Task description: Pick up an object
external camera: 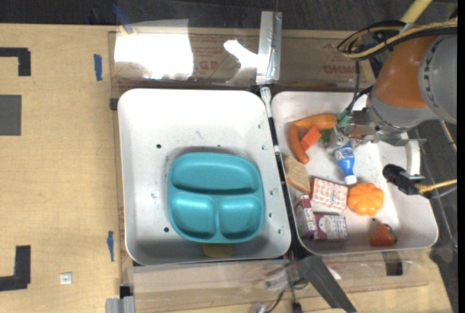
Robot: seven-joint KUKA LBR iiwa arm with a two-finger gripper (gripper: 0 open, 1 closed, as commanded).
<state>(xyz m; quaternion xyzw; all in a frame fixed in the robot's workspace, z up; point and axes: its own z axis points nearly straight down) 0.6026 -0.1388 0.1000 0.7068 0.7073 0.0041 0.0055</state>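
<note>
Two shallow white bins sit side by side on the bench. The left bin (138, 159) bears a teal divided tray (215, 195) with three compartments, lying flat near the bin's middle. The right bin (425, 221) holds a jumble of small things: an orange carrot-shaped toy (309, 128) toward its upper left, with a second orange piece (298, 148) just beside and below it; a small white bottle with a blue label (346, 160) lying tilted near the centre; a red-patterned carton (328, 195) below that; a dark-and-pink box (323, 226) touching the carton's lower edge; a small orange pumpkin (365, 198) just right of the carton; and a red strawberry-like toy (381, 233) near the lower right corner. The arm (410, 79), grey with an orange band, reaches in over the right bin's upper part, and its gripper (347, 124) hangs between the carrot toy and the bottle, close above them. Whether it is parted, closed or gripping anything cannot be told from here.
</note>
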